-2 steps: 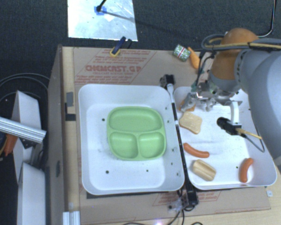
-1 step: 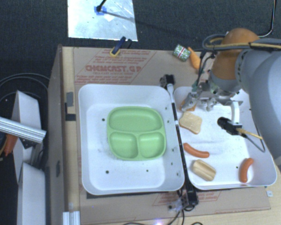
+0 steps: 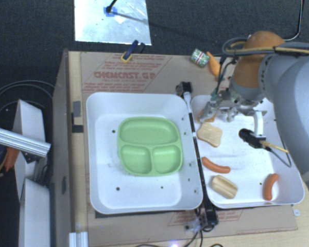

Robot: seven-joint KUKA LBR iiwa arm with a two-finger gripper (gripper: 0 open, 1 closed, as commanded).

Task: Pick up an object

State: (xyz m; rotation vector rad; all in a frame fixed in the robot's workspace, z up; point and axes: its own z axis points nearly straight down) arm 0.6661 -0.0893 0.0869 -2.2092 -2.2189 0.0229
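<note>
The right bin (image 3: pixel 288 192) holds a slice of toast (image 3: pixel 209 135), a red sausage (image 3: pixel 216 164), a tan bread roll (image 3: pixel 224 186) and a second sausage (image 3: pixel 269 186) at the front right corner. My gripper (image 3: pixel 220 110) hangs low over the bin's far left corner, just behind the toast. A small brown piece (image 3: pixel 205 117) peeks out at its left side, partly hidden by it. I cannot see whether anything is held.
The left bin (image 3: pixel 100 138) carries a green divided plate (image 3: pixel 149 145). Behind the bins, on the cardboard, lie a small green can (image 3: pixel 200 56), an orange carrot-like toy (image 3: pixel 214 66) and a blue and yellow clip (image 3: pixel 132 50). The arm covers the right bin's far right part.
</note>
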